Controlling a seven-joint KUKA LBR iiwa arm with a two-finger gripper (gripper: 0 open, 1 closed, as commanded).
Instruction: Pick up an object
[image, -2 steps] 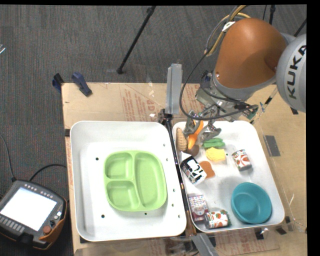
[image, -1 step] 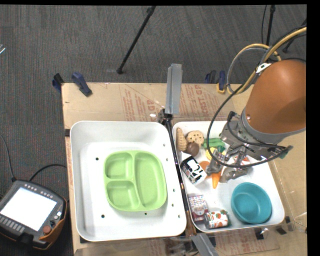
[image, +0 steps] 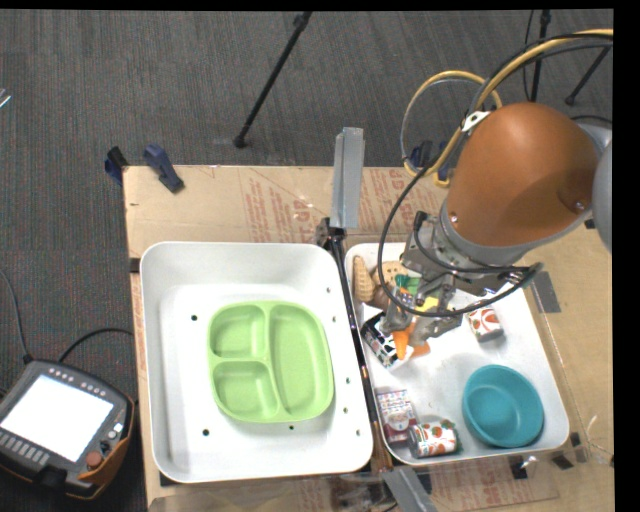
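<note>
While descending: gripper (image: 415, 318) is hanging low over the right bin (image: 540, 340), above a small clutter of items (image: 392, 338) at its left side.
Fingers: hidden by the wrist, state not readable.
Neighbours: teal bowl (image: 503, 404), small can (image: 433, 439), well apart.
Left bin (image: 160, 300): carrying a green tray (image: 270, 361).
Advice: centring on one item, clear of the wall, is looking wisest.
</note>
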